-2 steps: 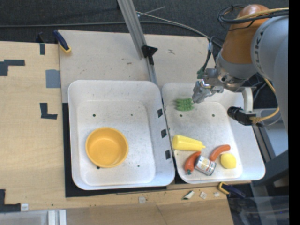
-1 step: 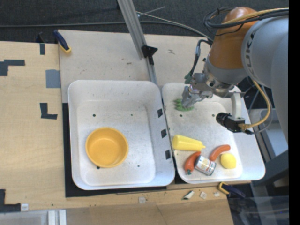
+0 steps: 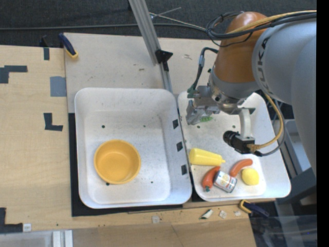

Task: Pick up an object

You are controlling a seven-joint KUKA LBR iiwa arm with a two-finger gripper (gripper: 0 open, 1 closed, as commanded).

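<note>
1. My gripper (image 3: 198,113) hangs low over the far left part of the right bin (image 3: 275,187); whether my fingers are spread or clenched, I cannot tell
2. Something small and green (image 3: 206,119) shows just beside my fingertips
3. Near me lie a yellow corn cob (image 3: 205,157), carrot (image 3: 209,177), can (image 3: 225,181), sausage (image 3: 241,166) and lemon (image 3: 250,176)
4. A yellow bowl (image 3: 117,161) sits in the left bin (image 3: 128,99)

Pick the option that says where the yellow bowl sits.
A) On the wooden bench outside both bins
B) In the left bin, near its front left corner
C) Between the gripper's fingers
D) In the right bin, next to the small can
B: the yellow bowl rests on the floor of the left bin, toward its front left, apart from the small items in the right bin.
</note>
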